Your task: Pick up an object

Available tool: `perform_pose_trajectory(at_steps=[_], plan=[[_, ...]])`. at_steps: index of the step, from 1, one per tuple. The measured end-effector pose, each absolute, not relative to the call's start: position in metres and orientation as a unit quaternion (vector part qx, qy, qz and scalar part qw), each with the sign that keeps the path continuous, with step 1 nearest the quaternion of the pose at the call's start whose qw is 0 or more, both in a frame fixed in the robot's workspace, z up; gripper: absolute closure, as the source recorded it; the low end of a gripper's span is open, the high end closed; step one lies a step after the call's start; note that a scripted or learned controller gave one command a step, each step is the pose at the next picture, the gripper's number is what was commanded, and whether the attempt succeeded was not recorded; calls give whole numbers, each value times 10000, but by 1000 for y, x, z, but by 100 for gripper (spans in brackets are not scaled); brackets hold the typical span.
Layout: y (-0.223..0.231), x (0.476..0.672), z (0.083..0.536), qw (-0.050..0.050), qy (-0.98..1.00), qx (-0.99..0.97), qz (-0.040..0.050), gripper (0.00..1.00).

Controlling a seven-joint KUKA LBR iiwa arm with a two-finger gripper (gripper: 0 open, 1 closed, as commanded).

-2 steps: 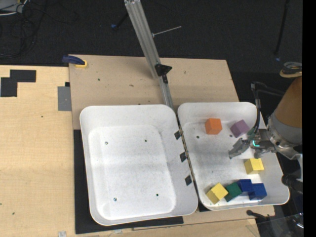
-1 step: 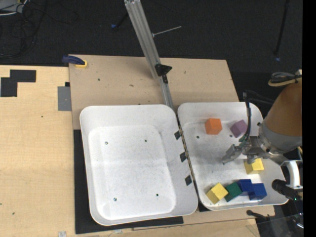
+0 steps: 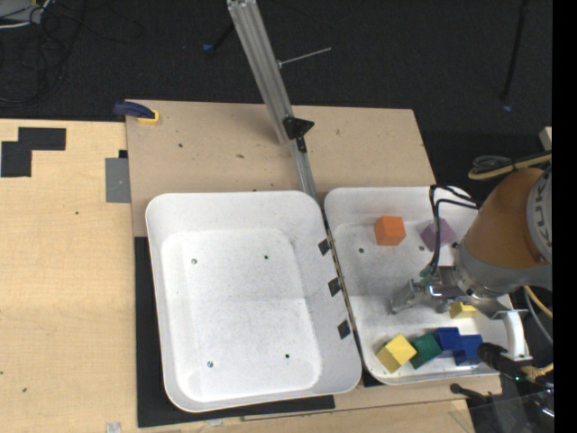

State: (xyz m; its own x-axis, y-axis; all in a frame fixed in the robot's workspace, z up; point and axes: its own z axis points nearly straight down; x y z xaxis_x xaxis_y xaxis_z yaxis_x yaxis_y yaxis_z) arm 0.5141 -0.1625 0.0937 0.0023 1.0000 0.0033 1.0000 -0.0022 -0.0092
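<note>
In the right bin (image 3: 361, 207) lie an orange cube (image 3: 389, 230) and a purple piece (image 3: 439, 234) toward the back. A yellow block (image 3: 395, 353), a green block (image 3: 424, 347) and a blue block (image 3: 458, 343) sit in a row at the front. A small yellow piece (image 3: 462, 310) lies just under the arm's wrist. My gripper (image 3: 407, 299) is low over the middle of this bin's floor, between the orange cube and the yellow block. It touches none of them, and nothing shows in it.
The left bin (image 3: 236, 300) stands beside the right one, with black clips along the shared rim. A slanted metal rail (image 3: 266, 66) rises behind the bins. The arm's orange band (image 3: 505, 224) covers the right bin's right side.
</note>
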Motion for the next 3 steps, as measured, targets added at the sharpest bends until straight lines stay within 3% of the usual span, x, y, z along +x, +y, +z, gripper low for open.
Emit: perform_pose_trajectory(at_steps=[1, 3], plan=[[-164, 515, 107, 24, -7037, -7105, 12, 100], [-171, 518, 213, -18, -7074, -7068, -10, 100]])
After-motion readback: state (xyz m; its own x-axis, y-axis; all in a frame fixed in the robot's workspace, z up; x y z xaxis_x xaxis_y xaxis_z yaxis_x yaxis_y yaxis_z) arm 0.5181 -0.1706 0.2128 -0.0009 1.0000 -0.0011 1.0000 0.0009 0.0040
